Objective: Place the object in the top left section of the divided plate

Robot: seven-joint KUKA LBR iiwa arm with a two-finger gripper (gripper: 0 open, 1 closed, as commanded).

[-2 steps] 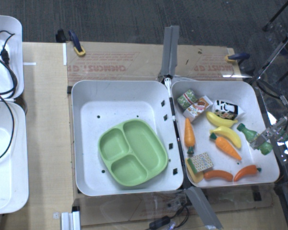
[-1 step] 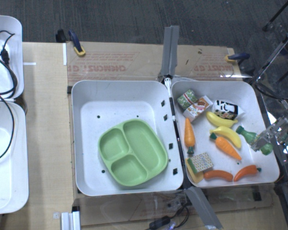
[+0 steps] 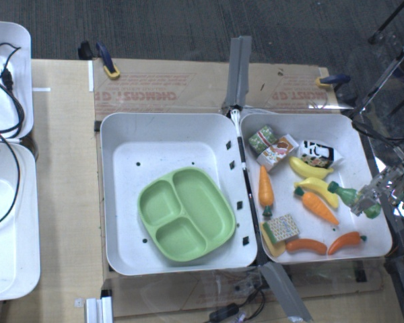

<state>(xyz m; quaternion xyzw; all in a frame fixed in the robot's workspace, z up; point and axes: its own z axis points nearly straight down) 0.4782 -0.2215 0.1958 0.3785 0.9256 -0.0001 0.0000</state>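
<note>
The green divided plate (image 3: 186, 213) lies in the left bin (image 3: 118, 180), with two small sections on its left side and one long section on the right. My gripper (image 3: 369, 200) hovers low over the right edge of the right bin (image 3: 380, 237), blurred and faint. It is right beside a green bottle-shaped toy (image 3: 342, 194). Whether anything is held there is too blurred to tell.
The right bin holds several toy foods: an upright carrot (image 3: 265, 188), two small cartons (image 3: 271, 145), a black-and-white pack (image 3: 318, 153), two bananas (image 3: 311, 169), an orange carrot (image 3: 320, 207), a checkered box (image 3: 281, 229) and orange pieces (image 3: 307, 246) along the front wall.
</note>
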